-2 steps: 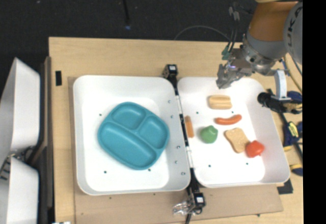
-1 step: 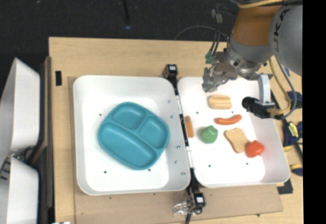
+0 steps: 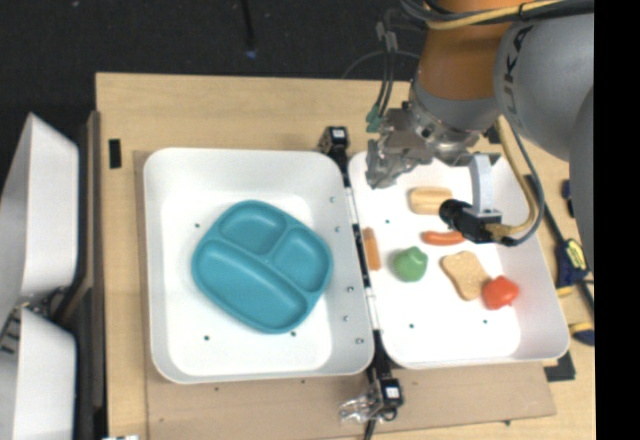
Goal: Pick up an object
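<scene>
My gripper [image 3: 385,171] hangs over the upper left corner of the right-hand shallow white plastic bin [image 3: 530,333], just beside the divide where the two bins meet. I cannot tell how the gripper is set, and I see nothing in it.

Items for picking, placed relative to the green rounded toy vegetable [image 3: 408,264]:
- Pale tan bread-roll-shaped piece [image 3: 430,198]: above it, slightly right, nearest my gripper.
- Slim orange-red carrot-like stick [image 3: 441,238]: up and right, close by.
- Tan toast-shaped slice [image 3: 465,274]: directly right, near.
- Red round tomato-like toy [image 3: 500,292]: further right and lower, touching or just beside the toast slice.
- Small orange sausage-like piece [image 3: 371,249]: left, lying along the bin wall.

A black cable fitting [image 3: 470,219] from my wrist hangs over the bin above the toast slice.

The left-hand white bin [image 3: 165,328], well left of the green vegetable, holds a teal sectioned plastic plate [image 3: 262,266], lying flat.

Judgement: no pick has been secured. The sausage piece against the wall looks awkward to straddle; the bread roll, lying apart from its neighbours, seems the sounder target.
</scene>
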Robot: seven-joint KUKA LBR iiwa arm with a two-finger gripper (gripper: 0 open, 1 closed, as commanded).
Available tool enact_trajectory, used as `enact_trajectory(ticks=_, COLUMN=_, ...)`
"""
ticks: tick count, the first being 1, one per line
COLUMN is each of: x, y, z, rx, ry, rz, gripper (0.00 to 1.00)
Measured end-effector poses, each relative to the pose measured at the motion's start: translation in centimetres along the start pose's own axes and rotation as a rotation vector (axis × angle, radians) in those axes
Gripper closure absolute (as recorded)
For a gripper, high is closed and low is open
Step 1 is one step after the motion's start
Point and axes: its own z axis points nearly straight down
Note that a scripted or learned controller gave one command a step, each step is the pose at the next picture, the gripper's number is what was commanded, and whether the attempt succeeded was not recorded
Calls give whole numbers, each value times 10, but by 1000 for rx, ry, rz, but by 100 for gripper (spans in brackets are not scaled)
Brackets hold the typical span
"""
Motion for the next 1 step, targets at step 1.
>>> enact_trajectory(ticks=1, x=51, y=-4, z=2, rx=1, ry=0, rz=0, gripper=100)
